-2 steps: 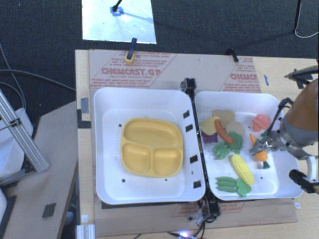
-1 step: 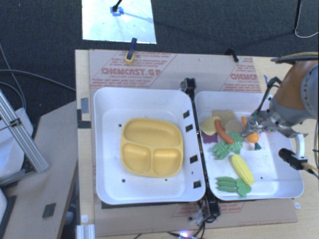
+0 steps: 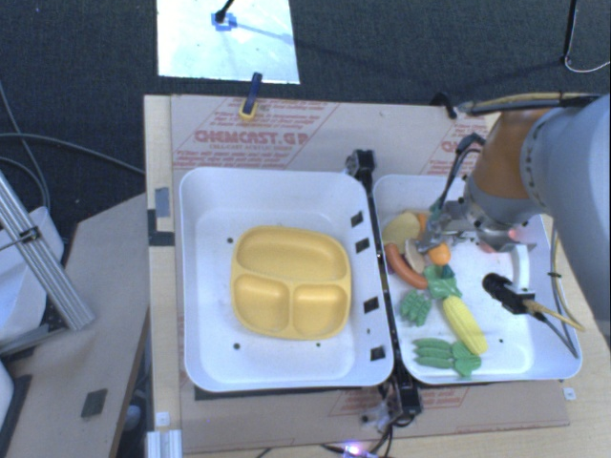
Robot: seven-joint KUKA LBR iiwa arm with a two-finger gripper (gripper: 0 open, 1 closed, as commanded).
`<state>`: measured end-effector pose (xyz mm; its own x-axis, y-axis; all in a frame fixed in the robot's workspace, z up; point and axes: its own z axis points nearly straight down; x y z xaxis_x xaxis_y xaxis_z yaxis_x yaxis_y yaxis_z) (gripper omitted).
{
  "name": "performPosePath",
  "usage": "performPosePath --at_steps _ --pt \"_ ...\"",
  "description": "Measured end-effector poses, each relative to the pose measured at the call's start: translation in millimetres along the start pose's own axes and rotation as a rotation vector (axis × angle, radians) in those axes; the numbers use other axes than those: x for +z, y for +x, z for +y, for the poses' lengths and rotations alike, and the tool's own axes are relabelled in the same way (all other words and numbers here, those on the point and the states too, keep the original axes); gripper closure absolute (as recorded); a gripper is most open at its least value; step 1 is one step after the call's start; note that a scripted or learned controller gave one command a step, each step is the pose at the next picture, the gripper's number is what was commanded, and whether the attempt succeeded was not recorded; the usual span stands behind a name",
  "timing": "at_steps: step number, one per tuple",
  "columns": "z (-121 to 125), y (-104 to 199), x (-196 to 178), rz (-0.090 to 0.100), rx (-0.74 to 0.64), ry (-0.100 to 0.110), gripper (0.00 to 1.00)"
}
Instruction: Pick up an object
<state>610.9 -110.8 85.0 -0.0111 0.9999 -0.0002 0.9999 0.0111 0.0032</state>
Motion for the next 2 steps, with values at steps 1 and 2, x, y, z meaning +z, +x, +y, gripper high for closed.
performPosePath --at_steps 1,2 --pt "15 16 0 -0.002 0.005 0.006 1.00" --pt "-15 127 -106 0.006 -0.004 -0.007 1.00"
